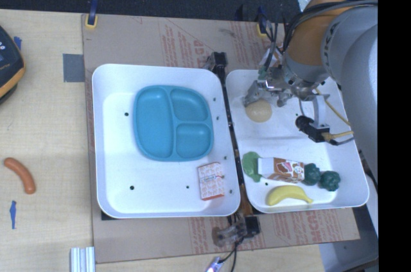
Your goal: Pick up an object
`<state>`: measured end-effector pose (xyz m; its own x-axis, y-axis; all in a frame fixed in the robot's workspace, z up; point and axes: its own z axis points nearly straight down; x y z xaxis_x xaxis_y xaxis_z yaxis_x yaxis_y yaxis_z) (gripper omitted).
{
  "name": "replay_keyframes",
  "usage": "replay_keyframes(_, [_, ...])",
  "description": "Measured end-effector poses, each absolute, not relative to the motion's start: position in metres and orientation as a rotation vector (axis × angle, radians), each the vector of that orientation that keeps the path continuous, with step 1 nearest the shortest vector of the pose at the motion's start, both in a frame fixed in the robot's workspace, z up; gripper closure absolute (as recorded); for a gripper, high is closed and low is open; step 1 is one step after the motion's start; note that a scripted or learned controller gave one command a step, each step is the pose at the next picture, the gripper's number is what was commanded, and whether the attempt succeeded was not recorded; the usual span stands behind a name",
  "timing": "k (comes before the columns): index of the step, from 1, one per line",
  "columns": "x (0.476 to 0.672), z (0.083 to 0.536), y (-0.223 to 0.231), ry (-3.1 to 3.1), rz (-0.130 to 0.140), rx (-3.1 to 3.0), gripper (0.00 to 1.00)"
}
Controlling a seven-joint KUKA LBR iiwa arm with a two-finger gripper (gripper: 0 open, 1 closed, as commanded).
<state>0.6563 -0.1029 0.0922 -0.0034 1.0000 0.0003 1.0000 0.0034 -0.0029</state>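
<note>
Over the right bin (359,197), gripper (262,96) is hovering above a beige ball (259,111), seemingly touching it; finger state — cannot tell. Banana (287,196), packet (282,169) are lying nearer the front.

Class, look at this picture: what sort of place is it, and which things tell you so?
Probably a robot test bench in a lab. A grey arm reaches over two white bins, which hold toy food such as a banana and a blue divided plate.

text: none legible | cardboard sheet (192,40): red print, too blurred
</note>
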Motion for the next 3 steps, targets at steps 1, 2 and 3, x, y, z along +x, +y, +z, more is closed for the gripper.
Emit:
replay_keyframes(1, [0.6562,0.0921,-0.0987,-2.224,0.004,-2.214,0.0])
replay_keyframes(2, [0.6564,0.0923,-0.1079,-2.223,0.002,-2.218,0.0])
replay_keyframes(3, [0.6564,0.0923,-0.1075,-2.224,0.002,-2.217,0.0])
